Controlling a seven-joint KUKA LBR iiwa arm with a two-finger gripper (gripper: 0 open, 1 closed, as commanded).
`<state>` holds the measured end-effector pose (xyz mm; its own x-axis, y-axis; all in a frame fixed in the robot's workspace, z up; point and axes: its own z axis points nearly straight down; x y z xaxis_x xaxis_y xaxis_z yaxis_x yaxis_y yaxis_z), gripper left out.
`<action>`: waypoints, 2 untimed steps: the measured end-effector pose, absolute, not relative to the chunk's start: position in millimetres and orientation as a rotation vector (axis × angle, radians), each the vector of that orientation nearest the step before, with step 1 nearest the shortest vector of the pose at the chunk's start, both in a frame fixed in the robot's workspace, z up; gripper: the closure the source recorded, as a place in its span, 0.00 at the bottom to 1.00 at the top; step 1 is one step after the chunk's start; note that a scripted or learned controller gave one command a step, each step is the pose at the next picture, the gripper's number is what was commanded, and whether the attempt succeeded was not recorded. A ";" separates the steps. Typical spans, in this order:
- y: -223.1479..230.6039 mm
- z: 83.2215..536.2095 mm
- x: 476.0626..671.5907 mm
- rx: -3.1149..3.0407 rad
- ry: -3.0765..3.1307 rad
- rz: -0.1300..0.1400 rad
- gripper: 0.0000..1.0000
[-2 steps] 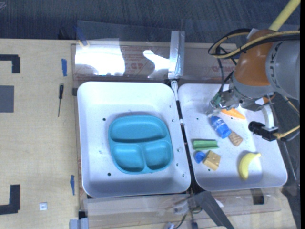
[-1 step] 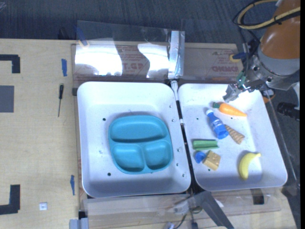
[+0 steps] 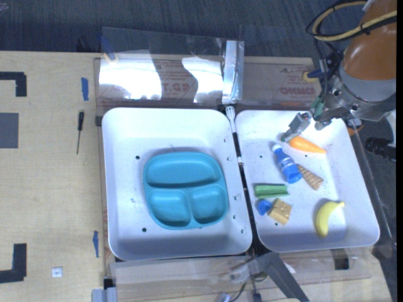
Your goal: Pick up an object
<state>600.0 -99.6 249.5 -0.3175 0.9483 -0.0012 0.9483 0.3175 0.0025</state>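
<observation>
Two white bins (image 3: 242, 234) on wooden bench (image 3: 44, 187); fingers (image 3: 296, 128) above right bin, grip unclear.

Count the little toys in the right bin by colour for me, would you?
Orange: 1, carrot
Blue: 2, bottle, small piece
Green: 1, stick
Yellow: 1, banana
Tan: 2, cone, block
Total: 7
</observation>
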 end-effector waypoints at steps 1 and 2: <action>-108.6 105.4 599.9 1.772 2.604 -0.005 0.00; -108.8 87.1 615.1 1.627 2.681 0.004 0.00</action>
<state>615.1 -108.8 87.1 -0.4616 0.8871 -0.0029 0.8871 0.4616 0.0049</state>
